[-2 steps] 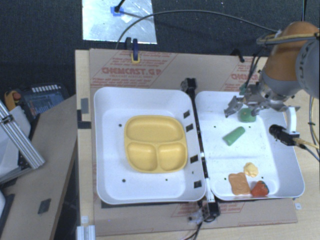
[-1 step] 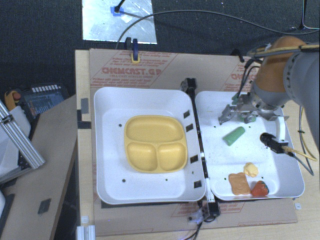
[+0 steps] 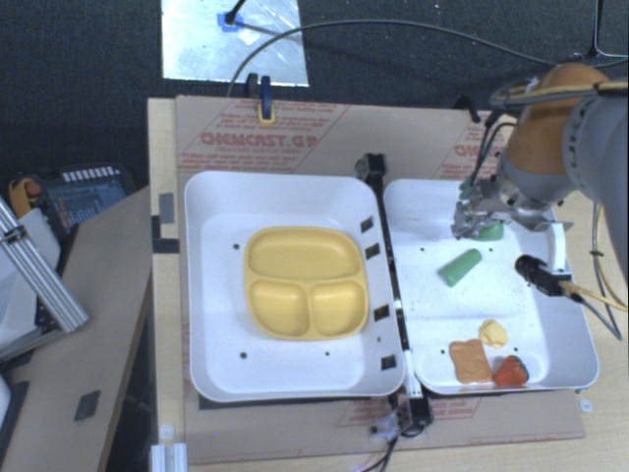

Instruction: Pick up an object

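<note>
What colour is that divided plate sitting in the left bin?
Pale yellow. The divided plate shows plainly in the camera view, in the left bin.

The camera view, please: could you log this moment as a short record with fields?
left bin: holds a yellow tray with three compartments
right bin: holds four items
green block: mid-bin, lying tilted
yellow piece: near the front
orange piece: front edge, beside the red piece
gripper: low at the back of the right bin, something green at its tip; grasp not clear
</note>
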You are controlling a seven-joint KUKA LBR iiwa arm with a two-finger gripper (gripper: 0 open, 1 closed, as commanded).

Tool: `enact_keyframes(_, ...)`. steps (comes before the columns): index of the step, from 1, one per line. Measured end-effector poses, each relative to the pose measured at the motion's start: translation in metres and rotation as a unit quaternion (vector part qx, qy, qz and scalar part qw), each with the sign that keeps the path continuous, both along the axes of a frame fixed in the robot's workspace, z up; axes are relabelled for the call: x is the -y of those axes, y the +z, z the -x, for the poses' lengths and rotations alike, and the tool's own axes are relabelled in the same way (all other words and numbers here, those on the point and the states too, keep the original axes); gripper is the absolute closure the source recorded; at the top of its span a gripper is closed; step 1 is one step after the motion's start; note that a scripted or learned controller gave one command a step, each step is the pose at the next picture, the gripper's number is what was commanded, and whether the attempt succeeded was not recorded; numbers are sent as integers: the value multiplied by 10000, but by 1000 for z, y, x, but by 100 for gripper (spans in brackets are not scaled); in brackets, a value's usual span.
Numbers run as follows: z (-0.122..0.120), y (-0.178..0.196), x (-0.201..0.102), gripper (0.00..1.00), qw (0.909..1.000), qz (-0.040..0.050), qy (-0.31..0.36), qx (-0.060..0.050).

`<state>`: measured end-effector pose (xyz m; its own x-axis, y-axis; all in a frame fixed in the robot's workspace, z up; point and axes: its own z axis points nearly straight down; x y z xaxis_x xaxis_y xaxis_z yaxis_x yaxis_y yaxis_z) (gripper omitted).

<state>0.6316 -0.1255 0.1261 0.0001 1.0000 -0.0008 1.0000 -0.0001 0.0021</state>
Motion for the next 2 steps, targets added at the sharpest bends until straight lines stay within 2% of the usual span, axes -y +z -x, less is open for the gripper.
enact_keyframes(2,-3,103,9,100,10000,3,19,19)
